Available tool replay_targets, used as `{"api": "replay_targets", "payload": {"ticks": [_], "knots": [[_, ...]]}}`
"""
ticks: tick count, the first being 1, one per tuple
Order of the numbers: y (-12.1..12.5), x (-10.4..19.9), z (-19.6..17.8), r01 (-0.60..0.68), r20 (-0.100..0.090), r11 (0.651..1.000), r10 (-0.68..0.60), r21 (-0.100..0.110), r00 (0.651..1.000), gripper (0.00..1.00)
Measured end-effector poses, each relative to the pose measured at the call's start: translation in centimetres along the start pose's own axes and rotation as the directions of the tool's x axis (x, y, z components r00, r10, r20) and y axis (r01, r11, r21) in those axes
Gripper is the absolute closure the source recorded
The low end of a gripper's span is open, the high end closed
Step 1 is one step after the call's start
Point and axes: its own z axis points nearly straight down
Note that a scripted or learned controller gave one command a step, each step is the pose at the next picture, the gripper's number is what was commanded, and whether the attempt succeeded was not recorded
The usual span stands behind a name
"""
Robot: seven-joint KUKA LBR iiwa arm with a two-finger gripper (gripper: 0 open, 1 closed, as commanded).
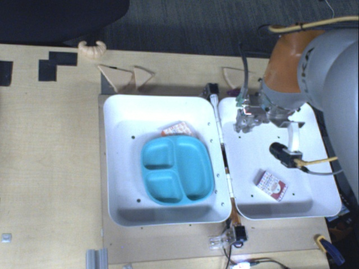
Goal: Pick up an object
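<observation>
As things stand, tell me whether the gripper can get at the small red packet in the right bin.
Probably yes. The red packet lies flat on the right bin's floor with nothing on top, and the gripper hangs over that same bin, farther back.

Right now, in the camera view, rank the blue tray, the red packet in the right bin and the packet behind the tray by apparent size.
1. Blue tray, largest by far.
2. Red packet.
3. Packet behind the tray, which looks smallest, but the tray hides part of it, so 2 and 3 are unsure.
</observation>
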Motion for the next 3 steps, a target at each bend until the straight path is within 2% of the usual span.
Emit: {"api": "replay_targets", "payload": {"ticks": [1, 2, 3], "knots": [[-6.6, 5.3, 0.0, 0.001, 0.000, 1.000, -0.001, 0.002, 1.000, 1.00], [-3.2, 10.9, 0.0, 0.000, -0.001, 1.000, 0.000, 0.002, 1.000, 1.00], [-4.4, 0.4, -1.9, -0.004, 0.002, 1.000, 0.004, 0.001, 1.000, 1.00]]}}
